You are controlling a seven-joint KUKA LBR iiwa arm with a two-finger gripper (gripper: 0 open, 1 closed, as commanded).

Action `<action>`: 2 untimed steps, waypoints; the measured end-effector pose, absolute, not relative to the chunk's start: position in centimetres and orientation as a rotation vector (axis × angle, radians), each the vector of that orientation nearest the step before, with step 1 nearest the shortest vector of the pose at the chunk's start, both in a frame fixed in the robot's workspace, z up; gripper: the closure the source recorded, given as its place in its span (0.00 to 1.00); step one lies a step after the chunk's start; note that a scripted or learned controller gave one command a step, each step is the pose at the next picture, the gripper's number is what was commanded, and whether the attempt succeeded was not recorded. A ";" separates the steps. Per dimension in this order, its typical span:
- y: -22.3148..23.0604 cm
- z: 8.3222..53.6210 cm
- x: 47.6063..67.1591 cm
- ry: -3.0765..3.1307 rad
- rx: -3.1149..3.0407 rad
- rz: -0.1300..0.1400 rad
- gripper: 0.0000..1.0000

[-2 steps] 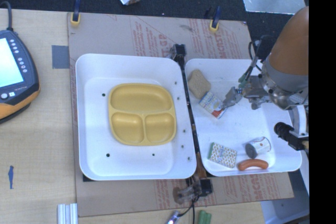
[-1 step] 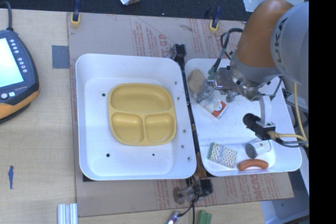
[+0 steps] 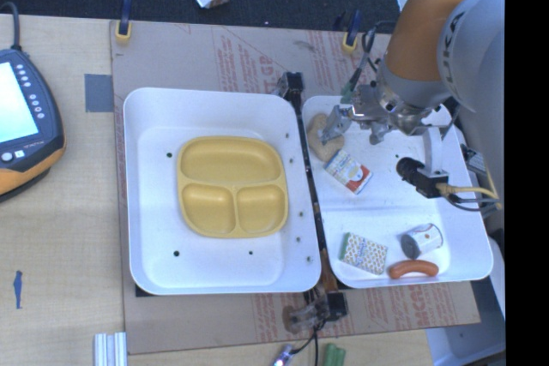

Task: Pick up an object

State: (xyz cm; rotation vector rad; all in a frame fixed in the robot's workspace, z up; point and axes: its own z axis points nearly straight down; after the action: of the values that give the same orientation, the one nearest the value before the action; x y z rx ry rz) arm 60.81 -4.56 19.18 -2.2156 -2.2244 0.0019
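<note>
- Nearest, along the near edge of the right shallow white bin (image 3: 382,206), lie an orange-red sausage-shaped toy (image 3: 413,270), a small grey can on its side (image 3: 421,239) just beyond it, and a flat green-and-white patterned packet (image 3: 364,253) to their left. All three are well apart from the claw, so they look like poor choices for this try.
- In the middle of that bin, a small white carton with red and orange print (image 3: 348,171) lies askew, apart from its neighbours. It is near the claw on its near side and seems the easiest object to take.
- Level with it, the left white bin (image 3: 150,184) holds a yellow three-compartment plastic tray (image 3: 232,184), which is best left alone.
- Farther and to the left, a tan round lump (image 3: 320,140) lies by the right bin's left wall. That wall could hinder a grasp there.
- Farthest, the two-finger gripper (image 3: 353,133) hangs over the far part of the right bin, spread wide with nothing between.
- The step in hand is probably the approach. Centre over the carton, turn the wrist so the jaws straddle its narrow side, descend straight, and close only once low around it.
</note>
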 end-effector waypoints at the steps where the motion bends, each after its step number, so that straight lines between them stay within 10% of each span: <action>1: -6.4 19.2 65.6 -2.224 -2.216 0.001 0.00; 2: -5.9 19.2 65.6 -2.222 -2.215 0.003 0.00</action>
State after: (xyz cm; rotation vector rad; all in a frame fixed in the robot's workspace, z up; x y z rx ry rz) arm 65.61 -5.89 19.18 -2.2152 -2.2216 0.0032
